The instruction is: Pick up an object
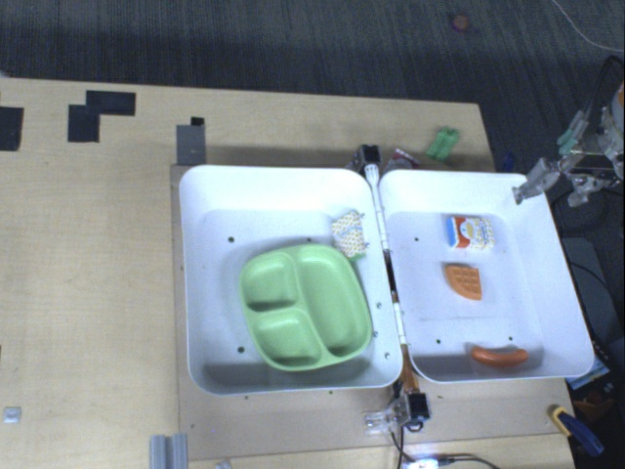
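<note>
Nearest the camera, at the lower edge of the frame, a small clip and wiring sit on the bench where the two bins meet. To the left, the left bin holds a green divided tray lying flat, with a small patterned packet at the tray's upper right, tucked near the bin's wall. Right of centre, the right bin holds three loose candidates, well apart so each could be reached alone: a red-and-white packet, an orange waffle-like piece and a sausage against the lower wall. At the far right edge, the gripper hangs over the bin's upper right corner, carrying nothing; whether its fingers are apart I cannot tell.
</note>
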`<state>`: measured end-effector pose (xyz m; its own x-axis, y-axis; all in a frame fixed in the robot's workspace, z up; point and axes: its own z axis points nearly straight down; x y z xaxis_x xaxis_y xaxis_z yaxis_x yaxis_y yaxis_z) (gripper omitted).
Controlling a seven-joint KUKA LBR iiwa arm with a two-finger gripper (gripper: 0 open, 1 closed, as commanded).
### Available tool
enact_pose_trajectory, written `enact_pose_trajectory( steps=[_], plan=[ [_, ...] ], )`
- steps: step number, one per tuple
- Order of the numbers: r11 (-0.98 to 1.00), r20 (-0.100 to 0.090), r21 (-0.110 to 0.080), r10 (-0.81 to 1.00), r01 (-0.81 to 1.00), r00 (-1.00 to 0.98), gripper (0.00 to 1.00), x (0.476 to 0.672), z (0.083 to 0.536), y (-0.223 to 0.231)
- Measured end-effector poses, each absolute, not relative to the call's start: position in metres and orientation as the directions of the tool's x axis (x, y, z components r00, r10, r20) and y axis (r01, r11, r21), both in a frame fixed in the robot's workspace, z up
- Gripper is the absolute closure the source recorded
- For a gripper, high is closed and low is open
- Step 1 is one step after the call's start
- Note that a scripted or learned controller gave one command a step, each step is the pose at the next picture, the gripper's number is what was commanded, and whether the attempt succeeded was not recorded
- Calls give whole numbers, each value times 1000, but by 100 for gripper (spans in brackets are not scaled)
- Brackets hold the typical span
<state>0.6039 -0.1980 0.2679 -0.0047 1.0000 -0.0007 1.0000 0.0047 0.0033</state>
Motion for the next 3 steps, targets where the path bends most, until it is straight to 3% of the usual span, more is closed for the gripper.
enact_pose_trajectory(
  steps=[1,2,3],
  plan=[
    [6,0,2,1000,1000,-6,0,589,94,-149],
    [2,-1,9,1000,1000,-2,0,542,87,-107],
    [2,-2,14,1000,1000,-2,100,544,98,-107]
  ],
)
